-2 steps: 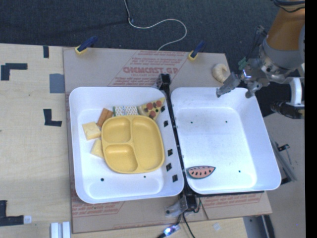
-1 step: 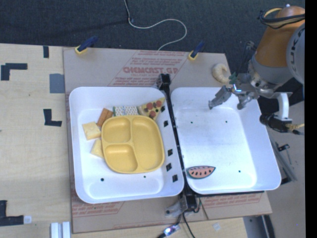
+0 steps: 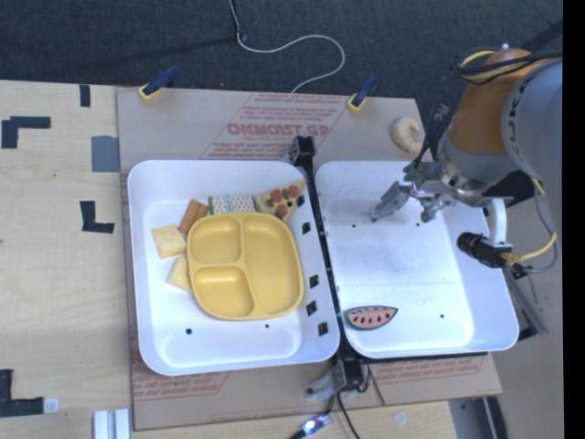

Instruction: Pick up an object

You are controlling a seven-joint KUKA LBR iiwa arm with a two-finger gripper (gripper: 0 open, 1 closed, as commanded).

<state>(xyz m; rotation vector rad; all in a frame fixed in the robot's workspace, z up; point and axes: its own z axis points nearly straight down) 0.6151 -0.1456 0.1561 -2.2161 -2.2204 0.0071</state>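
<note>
A watermelon slice toy (image 3: 369, 316) lies near the front edge of the right bin (image 3: 411, 273). In the left bin (image 3: 155, 273) a yellow divided plate (image 3: 245, 265) covers part of several food toys: crackers (image 3: 168, 241), a brown biscuit (image 3: 193, 215) and a pizza slice (image 3: 281, 198). My gripper (image 3: 405, 203) hovers over the back of the right bin, fingers spread open with nothing between them, well behind the watermelon slice.
A beige rounded object (image 3: 407, 133) rests on the cardboard behind the right bin. Black clips line the divider (image 3: 315, 245) between the bins. A white cable (image 3: 292, 48) runs across the dark floor at the back. The grey arm (image 3: 512, 108) enters from the right.
</note>
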